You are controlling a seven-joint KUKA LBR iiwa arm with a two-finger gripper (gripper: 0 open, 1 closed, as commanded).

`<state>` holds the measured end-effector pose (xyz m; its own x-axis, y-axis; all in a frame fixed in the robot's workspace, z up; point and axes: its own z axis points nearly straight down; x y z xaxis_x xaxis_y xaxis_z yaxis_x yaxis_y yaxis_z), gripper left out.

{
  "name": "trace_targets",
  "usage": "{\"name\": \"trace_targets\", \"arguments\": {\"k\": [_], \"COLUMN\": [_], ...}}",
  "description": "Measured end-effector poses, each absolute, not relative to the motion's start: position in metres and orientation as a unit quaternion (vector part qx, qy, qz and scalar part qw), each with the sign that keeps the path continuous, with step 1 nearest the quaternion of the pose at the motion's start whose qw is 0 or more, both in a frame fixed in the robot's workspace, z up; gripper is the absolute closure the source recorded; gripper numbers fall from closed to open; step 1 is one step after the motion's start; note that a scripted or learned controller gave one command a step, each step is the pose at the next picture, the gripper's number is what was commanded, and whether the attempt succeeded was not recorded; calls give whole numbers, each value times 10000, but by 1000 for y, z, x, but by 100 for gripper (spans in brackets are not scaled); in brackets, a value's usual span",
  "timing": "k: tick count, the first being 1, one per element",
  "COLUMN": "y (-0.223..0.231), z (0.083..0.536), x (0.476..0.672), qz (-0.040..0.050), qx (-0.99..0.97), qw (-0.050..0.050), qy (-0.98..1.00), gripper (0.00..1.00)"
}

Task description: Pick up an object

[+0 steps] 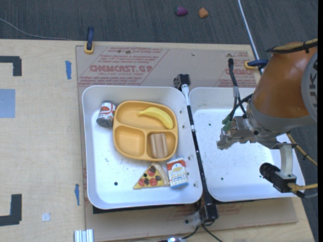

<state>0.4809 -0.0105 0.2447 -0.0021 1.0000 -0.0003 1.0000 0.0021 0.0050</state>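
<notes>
The left bin (96, 150) holds an orange divided plate (123, 137) with a yellow banana (157, 116) in its top section and a brown sausage-like piece (158, 145) in its lower right section. A small red and white can (105, 114) lies left of the plate. A toy pizza slice (152, 177) and a small white and red carton (177, 173) lie below the plate. My gripper (225, 137) hangs over the right bin (242, 185), near its middle, far from all these objects. Nothing shows between its fingers.
The grey and orange arm (285, 87) covers the right bin's upper right part. A black clamp (181, 80) sits between the bins at the top. Cables (233, 84) run above the right bin. Two small objects (192, 12) lie on the dark floor beyond the bench.
</notes>
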Motion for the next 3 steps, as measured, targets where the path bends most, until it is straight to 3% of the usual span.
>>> {"name": "trace_targets", "arguments": {"k": [1, 2, 3], "y": [22, -57, 18], "z": [226, 213, 220], "x": [479, 479, 480], "qz": [-2, -5, 14], "qx": [7068, 7076, 7067], "qw": [-8, -6, 10], "qy": [7074, 7067, 7075], "gripper": [100, 100, 100]}}
